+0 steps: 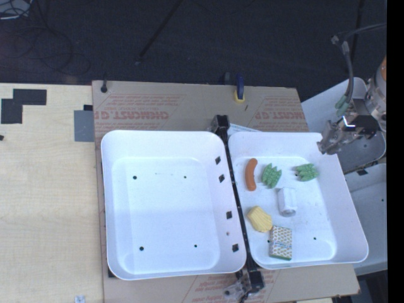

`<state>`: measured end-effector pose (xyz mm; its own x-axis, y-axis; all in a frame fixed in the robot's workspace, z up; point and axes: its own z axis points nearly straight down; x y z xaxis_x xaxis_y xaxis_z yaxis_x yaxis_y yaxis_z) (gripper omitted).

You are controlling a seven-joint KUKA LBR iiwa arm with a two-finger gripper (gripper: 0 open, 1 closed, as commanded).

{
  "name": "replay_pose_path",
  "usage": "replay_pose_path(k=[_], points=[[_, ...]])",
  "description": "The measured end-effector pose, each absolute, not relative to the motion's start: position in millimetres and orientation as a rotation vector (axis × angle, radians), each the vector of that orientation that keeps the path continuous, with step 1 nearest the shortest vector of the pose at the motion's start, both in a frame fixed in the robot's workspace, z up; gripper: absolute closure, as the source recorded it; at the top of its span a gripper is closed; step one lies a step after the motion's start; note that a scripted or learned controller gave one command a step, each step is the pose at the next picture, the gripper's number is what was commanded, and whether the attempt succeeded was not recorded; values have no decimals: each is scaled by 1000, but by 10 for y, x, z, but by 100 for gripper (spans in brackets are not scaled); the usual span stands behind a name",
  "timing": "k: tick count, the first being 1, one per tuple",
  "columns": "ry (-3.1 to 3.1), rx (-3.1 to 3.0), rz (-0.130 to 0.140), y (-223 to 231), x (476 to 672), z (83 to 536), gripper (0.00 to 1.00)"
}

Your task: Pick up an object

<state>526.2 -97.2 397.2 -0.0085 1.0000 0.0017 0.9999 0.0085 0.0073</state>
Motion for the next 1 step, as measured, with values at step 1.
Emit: replay_pose_path(k=[1], points=[[2219, 2230, -6, -1431, 4734, 3726, 100]])
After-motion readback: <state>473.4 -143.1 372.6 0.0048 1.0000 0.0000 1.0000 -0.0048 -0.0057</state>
